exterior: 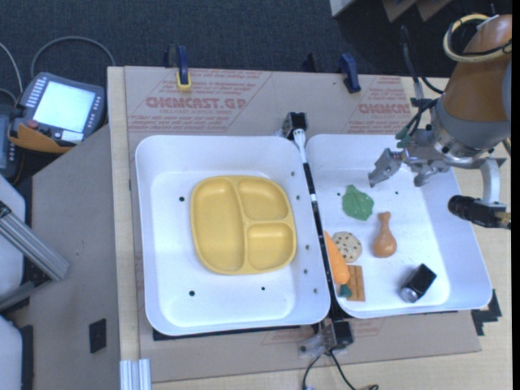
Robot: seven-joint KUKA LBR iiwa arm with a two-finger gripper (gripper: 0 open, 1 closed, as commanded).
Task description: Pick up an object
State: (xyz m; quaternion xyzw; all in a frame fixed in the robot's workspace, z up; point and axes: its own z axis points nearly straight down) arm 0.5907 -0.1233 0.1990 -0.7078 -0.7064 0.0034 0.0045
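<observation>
No object is lifted yet: the green leaf (357,202) lies in the right bin (463,295), and the tool (404,169) hangs spread wide and empty at its 1 o'clock. Drumstick (383,237), cookie (347,244) and carrot (337,261) crowd its 5 to 7 o'clock; the yellow tray (242,223) sits well apart.

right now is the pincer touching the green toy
Apart. The camera view shows the pincer above the green toy, with bare white bin floor between them.

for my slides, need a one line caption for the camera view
Open gripper above the right bin of toy food; yellow divided plate in the left bin.
</observation>
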